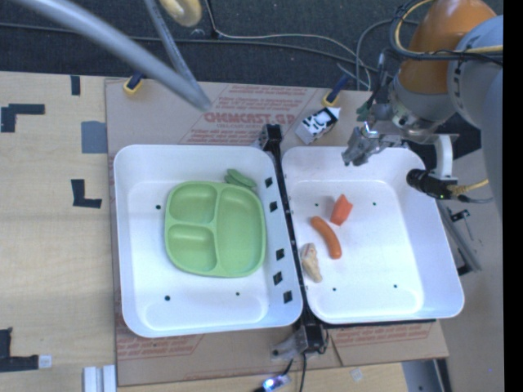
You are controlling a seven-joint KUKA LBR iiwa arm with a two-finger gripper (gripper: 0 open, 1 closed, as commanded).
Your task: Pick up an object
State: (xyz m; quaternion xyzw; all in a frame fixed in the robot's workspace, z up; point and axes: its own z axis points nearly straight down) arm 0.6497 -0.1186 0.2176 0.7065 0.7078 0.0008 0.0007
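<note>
- The hand hangs over the back rim of the right bin; can't tell how its fingers are set.
- Carrot chunk, sausage and a pale scrap lie in that bin.
- Green plate sits in the left bin.

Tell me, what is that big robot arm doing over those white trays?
The robot arm's gripper hangs over the back edge of the right bin. It is meant to pick something up and holds nothing yet. In that bin lie an orange sausage-shaped piece, a smaller orange piece and a pale piece. The left bin holds a green divided plate.
</note>
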